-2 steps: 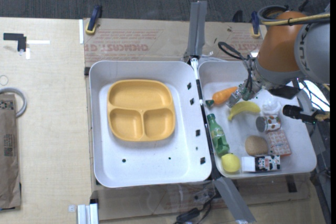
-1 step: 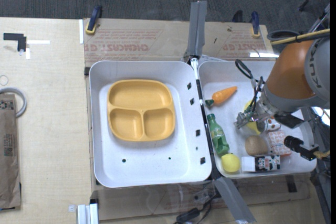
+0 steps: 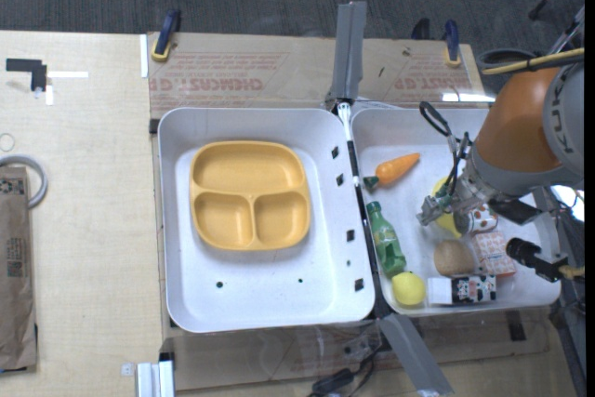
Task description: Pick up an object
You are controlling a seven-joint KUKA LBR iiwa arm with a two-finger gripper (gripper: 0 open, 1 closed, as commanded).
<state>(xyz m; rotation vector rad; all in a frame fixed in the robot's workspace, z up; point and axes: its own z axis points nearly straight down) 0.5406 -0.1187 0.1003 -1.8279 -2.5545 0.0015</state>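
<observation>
Gripper [image 3: 439, 207] hung low over right bin [image 3: 395, 142], beside a yellow item [image 3: 450, 220]; finger state unreadable. I judged: centre, then descend straight.

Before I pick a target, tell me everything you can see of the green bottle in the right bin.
The green bottle lies on its side in the right bin, along the left wall by the divider. It looks like glossy, translucent green plastic with a paler label around its middle. Its narrow neck points to the far side, toward the toy carrot; its base nearly touches the yellow lemon. Nothing grips it.
</observation>
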